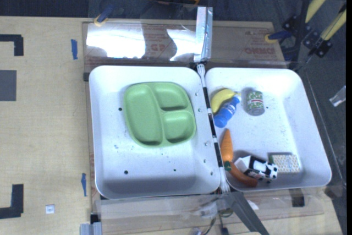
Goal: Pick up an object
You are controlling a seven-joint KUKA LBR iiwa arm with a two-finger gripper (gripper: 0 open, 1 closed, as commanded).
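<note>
Two shallow white bins sit side by side on the table, and the divider [209, 118] where their inner rims meet serves as the landmark. Left of the divider, the left bin [110, 168] holds a green sectioned plate [159, 113], lying flat near the bin's middle. Right of the divider, the right bin [308, 118] holds the loose things. Just beside the divider lie a yellow banana [221, 97] and a blue bottle [225, 113], touching each other. Farther right of them stands a small can with a green label [254, 102]. Lower down, an orange carrot [226, 147] lies along the divider. Near it at the bin's front edge are a black-and-white toy cow [261, 169] and a small patterned box [285, 163]. The arm and its tool are out of the frame, so whether the tool is open or closed cannot be told.
</note>
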